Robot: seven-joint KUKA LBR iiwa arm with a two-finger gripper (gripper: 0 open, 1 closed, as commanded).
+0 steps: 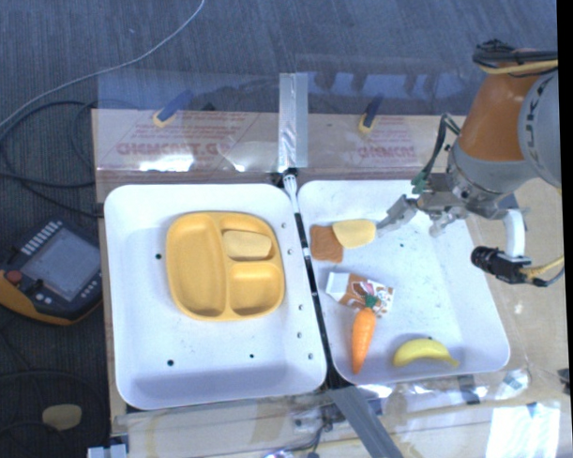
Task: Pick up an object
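Note:
The right bin holds a brown block with a pale yellow piece against it, a small printed packet, an orange carrot and a yellow banana. My gripper hangs over the bin's upper part, just right of the pale yellow piece. Its fingers are spread open with nothing between them. One fingertip points towards the yellow piece without touching it.
The left bin bears a yellow divided tray with a tan piece in its upper right compartment. A ridge separates the bins. A black pendant lies on the floor at the left.

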